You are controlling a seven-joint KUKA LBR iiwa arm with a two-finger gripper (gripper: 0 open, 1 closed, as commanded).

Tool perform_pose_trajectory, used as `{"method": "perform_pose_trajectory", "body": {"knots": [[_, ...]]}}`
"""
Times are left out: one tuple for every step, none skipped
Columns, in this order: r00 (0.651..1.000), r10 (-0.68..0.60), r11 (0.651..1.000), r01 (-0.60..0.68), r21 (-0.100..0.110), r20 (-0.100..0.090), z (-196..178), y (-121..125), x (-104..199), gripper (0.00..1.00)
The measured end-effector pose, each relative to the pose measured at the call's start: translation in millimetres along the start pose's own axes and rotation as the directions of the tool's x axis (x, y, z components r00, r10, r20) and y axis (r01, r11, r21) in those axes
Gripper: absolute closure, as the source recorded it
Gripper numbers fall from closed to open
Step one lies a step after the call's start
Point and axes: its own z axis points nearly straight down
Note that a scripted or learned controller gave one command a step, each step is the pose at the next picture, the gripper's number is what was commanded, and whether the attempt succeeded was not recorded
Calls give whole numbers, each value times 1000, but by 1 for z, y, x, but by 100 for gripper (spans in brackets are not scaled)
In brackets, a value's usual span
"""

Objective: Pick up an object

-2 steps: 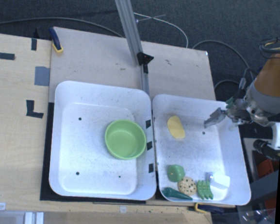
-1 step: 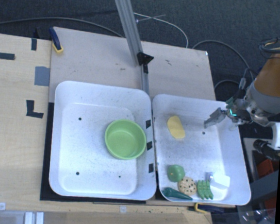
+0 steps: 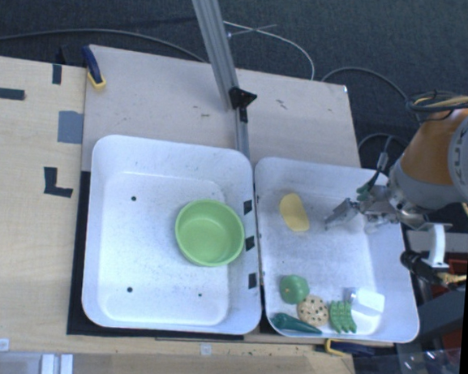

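My gripper (image 3: 339,215) reaches in from the right over the right bin (image 3: 389,273), its fingers spread open with nothing between them. A yellow oval object (image 3: 294,212) lies just left of the fingertips, apart from them. At the bin's front sit a green ball (image 3: 293,288), a speckled cookie-like piece (image 3: 313,309), a dark teal object (image 3: 295,323), a green ridged toy (image 3: 342,316) and a small white block (image 3: 368,300). A green bowl (image 3: 209,232) rests in the left bin (image 3: 118,213).
A slanted metal pole (image 3: 222,47) with a black clamp crosses the back above the bins' divide. Cables lie on the dark floor behind. A blue-yellow clamp (image 3: 92,67) sits at the board's back left corner.
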Motion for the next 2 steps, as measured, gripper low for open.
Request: {"method": "perform_pose_trajectory", "body": {"knots": [[1000,0,1000,0,-7,3,48,0,1,0],[1000,-2,1000,2,-6,1,37,0,1,100]]}}
